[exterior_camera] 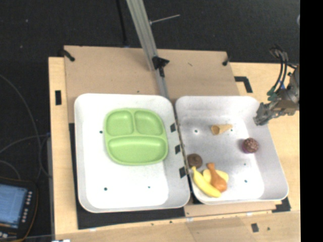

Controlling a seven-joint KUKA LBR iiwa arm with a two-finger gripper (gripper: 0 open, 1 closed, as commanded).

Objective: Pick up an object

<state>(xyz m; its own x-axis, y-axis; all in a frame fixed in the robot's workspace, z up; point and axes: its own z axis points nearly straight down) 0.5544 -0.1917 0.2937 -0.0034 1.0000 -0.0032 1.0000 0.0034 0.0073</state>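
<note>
The right bin [237, 107] holds several small food toys. A tan cone-shaped piece [221, 129] lies near its middle, and a dark purple round one [250, 145] sits toward the right. A brown round piece [195, 160] rests by the left wall. At the front, an orange drumstick-like piece [216, 177] lies across a yellow banana [203, 183]. My gripper [263, 116] hangs at the bin's upper right rim, up and right of the purple piece, touching none of the objects.
The left bin [91, 185] carries a green divided plate [136, 136] in its upper half. A grey metal pole [146, 39] slants down from the top to the gap between the bins. Tan bench board surrounds both bins.
</note>
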